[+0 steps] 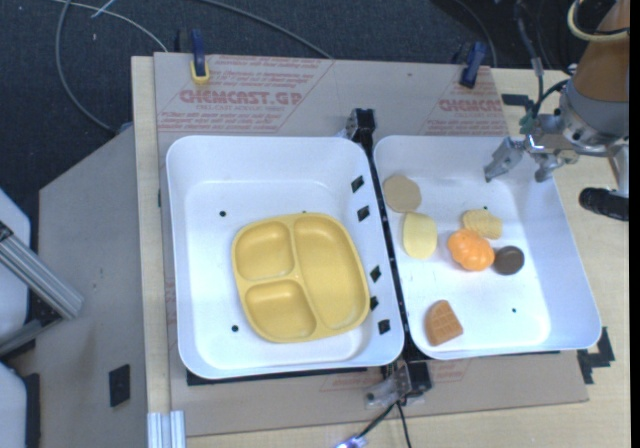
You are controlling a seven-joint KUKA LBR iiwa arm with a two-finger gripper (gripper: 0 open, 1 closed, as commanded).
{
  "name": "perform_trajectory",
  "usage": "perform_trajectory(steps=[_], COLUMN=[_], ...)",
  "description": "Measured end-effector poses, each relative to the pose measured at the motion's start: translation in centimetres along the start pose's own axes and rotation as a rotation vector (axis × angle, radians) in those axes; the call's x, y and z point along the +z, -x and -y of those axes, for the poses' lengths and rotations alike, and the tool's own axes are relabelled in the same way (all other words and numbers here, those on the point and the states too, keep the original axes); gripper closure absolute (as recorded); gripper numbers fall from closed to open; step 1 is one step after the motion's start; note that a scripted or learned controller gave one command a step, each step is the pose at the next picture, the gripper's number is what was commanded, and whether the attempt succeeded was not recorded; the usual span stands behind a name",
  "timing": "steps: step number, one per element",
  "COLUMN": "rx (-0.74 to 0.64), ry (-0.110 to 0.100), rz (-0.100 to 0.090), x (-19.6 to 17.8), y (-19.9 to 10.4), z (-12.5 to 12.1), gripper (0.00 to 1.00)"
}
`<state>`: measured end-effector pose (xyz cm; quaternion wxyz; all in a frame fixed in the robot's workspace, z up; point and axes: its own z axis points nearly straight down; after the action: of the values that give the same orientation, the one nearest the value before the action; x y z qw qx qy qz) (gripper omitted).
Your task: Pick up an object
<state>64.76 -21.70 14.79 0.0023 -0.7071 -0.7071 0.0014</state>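
The right bin (560, 266) holds several food-like pieces: a tan round disc (402, 193), a pale yellow block (419, 235), a small yellow piece (483, 224), an orange ball (470, 251), a dark brown round piece (509, 260) and a brown loaf-shaped piece (443, 322). My gripper (518, 170) hangs over the bin's far right corner, above and to the right of the pieces. It is open, its two fingers spread apart with nothing between them.
A yellow three-compartment plate (298, 276) lies in the left bin (190, 236). A black divider with clips (375, 236) runs between the bins. Blue clamps (200, 61) hold the board at the far edge. Cables trail across the dark floor behind.
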Motion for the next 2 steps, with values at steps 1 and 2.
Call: perform_trajectory(steps=[1, 2], rx=[-0.002, -0.002], ry=[0.001, 0.003], rz=[0.0, 0.001], x=[5.0, 6.3], y=[-1.0, -1.1], z=[-0.2, -0.2], gripper=[0.0, 0.0])
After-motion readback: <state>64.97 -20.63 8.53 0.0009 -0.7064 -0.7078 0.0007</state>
